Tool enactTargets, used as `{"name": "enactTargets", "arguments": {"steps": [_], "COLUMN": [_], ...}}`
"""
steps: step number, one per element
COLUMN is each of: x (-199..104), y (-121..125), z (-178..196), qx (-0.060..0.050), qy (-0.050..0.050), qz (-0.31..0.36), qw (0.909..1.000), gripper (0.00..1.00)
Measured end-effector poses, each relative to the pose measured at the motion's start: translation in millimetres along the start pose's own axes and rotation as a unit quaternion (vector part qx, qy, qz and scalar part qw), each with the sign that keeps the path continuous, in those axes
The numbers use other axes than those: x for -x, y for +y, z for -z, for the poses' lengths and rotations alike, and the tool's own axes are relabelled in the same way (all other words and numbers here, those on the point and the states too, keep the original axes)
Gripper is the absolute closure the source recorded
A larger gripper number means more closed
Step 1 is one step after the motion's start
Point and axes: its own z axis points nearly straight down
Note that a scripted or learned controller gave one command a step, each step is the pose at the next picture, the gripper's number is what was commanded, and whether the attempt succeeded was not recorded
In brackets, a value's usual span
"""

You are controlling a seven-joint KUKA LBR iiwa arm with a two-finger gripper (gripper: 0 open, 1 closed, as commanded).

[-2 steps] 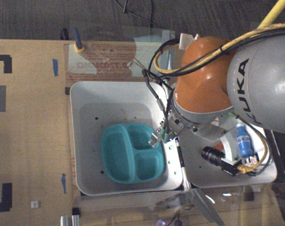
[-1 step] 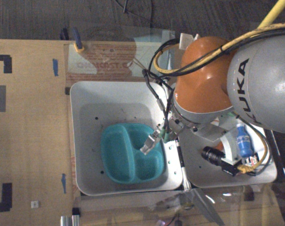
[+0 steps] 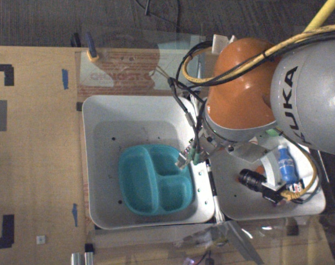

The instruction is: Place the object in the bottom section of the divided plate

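A grey arm (image 3: 303, 93) with an orange band (image 3: 242, 87) reaches over two white bins on a wooden bench (image 3: 35, 148). It covers most of the right bin (image 3: 236, 200) and the top right corner of the left bin (image 3: 93, 164).

The gripper (image 3: 188, 158) hangs at the left bin's right edge. It is over the right rim of a teal plate (image 3: 137, 181), level with the plate's upper small section. Whether the gripper is open or closed cannot be told from this angle, and nothing can be made out in its grasp.

The plate lies flat toward the left bin's bottom right corner, its right rim close to the wall between the bins. It is divided into one long section along its left side and two smaller sections, one above the other, on its right.

A blue and white bottle (image 3: 286, 167) lies in the right bin near the right edge, just below the arm and well apart from the plate. A curved white thing (image 3: 268, 167), its kind unclear, sits against the bottle's left side.

On the bench to the left of the bins are two strips of blue tape (image 3: 64, 79) and black corner marks (image 3: 3, 73) near the left edge.
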Motion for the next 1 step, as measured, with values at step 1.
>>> {"name": "enactTargets", "arguments": {"steps": [1], "x": [14.7], "y": [8.7], "z": [-124.0], "qx": [0.0], "qy": [0.001], "qz": [0.133], "qw": [0.9911], "gripper": [1.0]}}
